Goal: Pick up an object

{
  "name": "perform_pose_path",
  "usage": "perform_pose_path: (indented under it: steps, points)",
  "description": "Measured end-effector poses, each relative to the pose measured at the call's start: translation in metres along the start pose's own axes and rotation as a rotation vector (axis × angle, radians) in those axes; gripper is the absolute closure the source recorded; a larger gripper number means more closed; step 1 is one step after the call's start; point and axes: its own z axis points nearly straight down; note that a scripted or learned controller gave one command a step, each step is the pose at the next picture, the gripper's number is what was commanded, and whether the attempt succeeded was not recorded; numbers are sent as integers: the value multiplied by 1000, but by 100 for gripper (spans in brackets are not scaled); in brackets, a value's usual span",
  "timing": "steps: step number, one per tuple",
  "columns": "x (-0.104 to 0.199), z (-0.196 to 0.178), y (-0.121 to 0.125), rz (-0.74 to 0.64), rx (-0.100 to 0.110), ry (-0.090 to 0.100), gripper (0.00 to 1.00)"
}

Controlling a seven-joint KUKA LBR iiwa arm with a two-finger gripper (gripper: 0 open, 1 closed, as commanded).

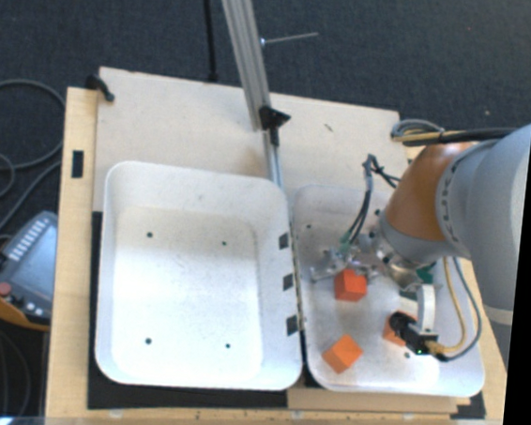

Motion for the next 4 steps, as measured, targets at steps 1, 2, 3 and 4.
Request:
perform_pose_path:
  steps: [1, 2, 3, 4]
  points:
    - [-17, 0, 26, -1, 1, 0, 0]
    - [-4, 0, -24, 3, 5, 1, 0]
    - [-6, -11, -22, 6, 1, 0, 100]
    - [56, -105, 32, -6, -6, 2, 100]
